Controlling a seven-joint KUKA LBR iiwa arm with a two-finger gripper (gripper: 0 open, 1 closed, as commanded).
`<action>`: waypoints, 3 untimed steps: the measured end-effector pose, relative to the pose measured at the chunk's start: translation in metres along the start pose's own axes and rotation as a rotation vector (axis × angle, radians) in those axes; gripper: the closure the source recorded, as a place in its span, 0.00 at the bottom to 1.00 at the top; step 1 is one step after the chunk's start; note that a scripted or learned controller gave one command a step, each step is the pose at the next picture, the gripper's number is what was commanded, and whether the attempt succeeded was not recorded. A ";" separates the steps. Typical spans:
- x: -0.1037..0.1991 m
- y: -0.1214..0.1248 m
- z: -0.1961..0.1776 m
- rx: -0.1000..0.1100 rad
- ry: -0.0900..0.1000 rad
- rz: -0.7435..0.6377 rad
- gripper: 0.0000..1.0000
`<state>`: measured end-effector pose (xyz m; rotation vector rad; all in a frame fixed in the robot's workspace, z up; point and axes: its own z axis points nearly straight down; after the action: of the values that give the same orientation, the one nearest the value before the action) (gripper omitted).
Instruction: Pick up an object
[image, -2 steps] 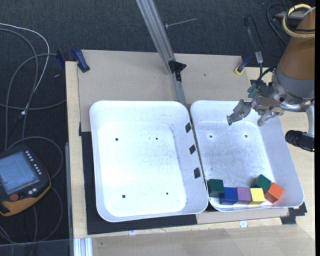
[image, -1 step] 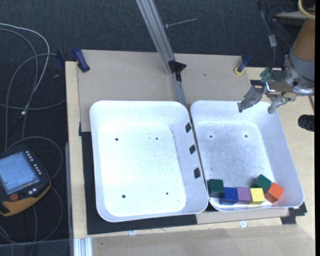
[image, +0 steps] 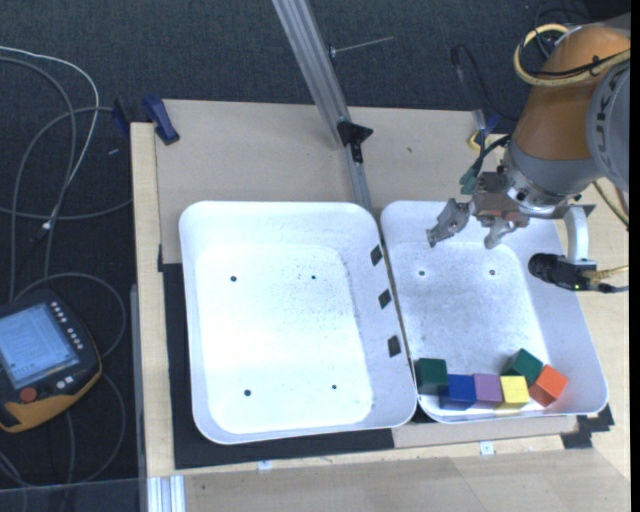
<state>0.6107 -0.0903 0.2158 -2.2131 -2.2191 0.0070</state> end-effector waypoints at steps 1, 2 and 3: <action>0.068 0.010 0.001 -0.007 0.001 -0.005 0.00; 0.085 -0.038 -0.081 -0.017 0.000 -0.001 0.00; -0.025 -0.019 -0.071 -0.010 -0.006 0.009 0.00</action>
<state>0.5924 -0.1152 0.2871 -2.2312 -2.2176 0.0030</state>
